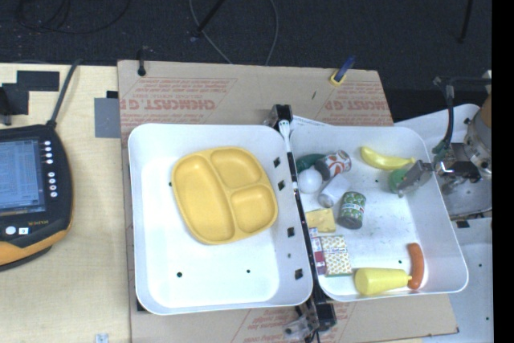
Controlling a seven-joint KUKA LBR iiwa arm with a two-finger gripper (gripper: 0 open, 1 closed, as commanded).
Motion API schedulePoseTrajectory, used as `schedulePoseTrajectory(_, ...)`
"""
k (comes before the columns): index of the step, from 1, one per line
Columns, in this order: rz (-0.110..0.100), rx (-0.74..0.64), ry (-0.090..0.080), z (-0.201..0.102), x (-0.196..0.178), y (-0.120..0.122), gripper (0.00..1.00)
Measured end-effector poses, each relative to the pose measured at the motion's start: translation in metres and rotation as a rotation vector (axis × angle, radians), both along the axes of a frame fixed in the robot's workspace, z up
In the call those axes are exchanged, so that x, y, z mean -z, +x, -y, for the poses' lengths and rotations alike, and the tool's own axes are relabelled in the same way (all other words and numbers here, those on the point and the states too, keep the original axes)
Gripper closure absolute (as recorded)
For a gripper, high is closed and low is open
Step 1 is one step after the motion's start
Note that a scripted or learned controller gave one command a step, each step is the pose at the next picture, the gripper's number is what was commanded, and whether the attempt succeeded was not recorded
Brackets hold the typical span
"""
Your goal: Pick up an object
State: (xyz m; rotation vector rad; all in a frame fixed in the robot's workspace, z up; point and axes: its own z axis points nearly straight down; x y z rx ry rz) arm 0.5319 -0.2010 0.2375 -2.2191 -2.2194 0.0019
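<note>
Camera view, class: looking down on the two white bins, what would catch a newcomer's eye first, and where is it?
First is the yellow divided plate, lying alone in the left bin. Next is the clutter in the right bin: a banana near its far edge, a green can at its middle, and a yellow corn-like toy beside a sausage at its near edge. The gripper reaches in over that bin's right rim.
</note>
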Motion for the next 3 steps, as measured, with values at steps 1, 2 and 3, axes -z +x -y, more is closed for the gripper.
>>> schedulePoseTrajectory(1,-0.008,-0.004,0.005,-0.058,0.121,0.016,0.0)
schedulePoseTrajectory(2,0.006,0.003,-0.009,-0.07,0.148,0.025,0.0)
schedulePoseTrajectory(3,0.004,0.006,-0.002,-0.072,0.139,0.024,1.0)
